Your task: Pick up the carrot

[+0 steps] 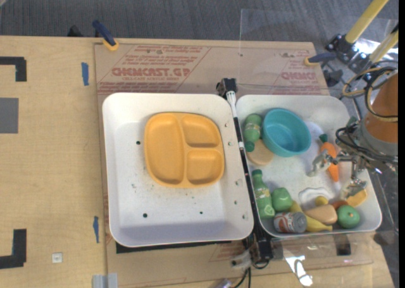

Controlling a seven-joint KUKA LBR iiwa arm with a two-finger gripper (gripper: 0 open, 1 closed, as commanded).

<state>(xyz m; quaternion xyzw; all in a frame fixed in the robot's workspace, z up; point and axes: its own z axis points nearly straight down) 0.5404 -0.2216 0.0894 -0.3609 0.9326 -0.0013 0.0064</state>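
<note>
Left bin (120,173): one yellow tray (184,149) with three compartments, lying flat toward the far half, nearer the right wall than the left. Dark specks scattered on the bin floor around it.

Right bin (373,217): teal bowl (286,131) upright near the far edge. Green bottle (252,127) just left of the bowl, against the left wall. Second green bottle (261,193) along the left wall toward the near edge, with a green round piece (281,199) touching its right side. Can (290,222) on its side by the near edge. Banana (319,214) just right of the can. Green apple (348,216) in the near right corner, with a small yellow piece (356,199) just beyond it.

Carrot (330,156): orange, by the right wall of the right bin, about midway along it, right of the bowl.

Gripper (333,165): reaching in over the right wall, directly at the carrot. Metal fingers (318,164) stand on either side of the carrot; whether they grip it cannot be told.
</note>
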